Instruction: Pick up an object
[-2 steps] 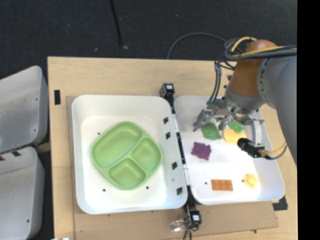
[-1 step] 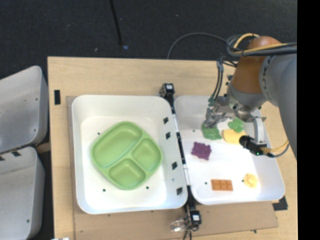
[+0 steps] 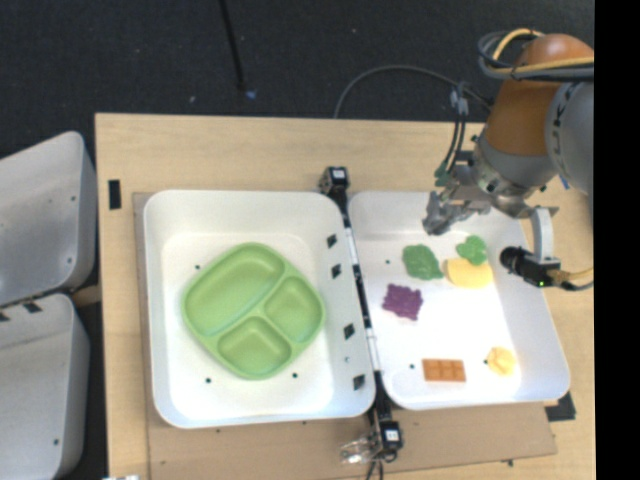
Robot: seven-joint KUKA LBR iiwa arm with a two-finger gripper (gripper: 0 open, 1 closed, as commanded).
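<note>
1. White bins sit side by side; I see a green tray (image 3: 253, 310) in the left bin (image 3: 160, 268).
2. Right bin (image 3: 530, 348) holds two green pieces (image 3: 421, 261), a yellow piece (image 3: 469, 273), purple piece (image 3: 402, 301), orange block (image 3: 444, 370), and small yellow piece (image 3: 501, 360).
3. Gripper (image 3: 440, 218) hovers over the right bin's back edge; I cannot tell its finger state.
4. I read no writing.

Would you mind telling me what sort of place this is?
Probably a robotics lab's grasping station: two white bins on a wooden bench, toy food pieces in the right bin, and a robot arm reaching in.
</note>
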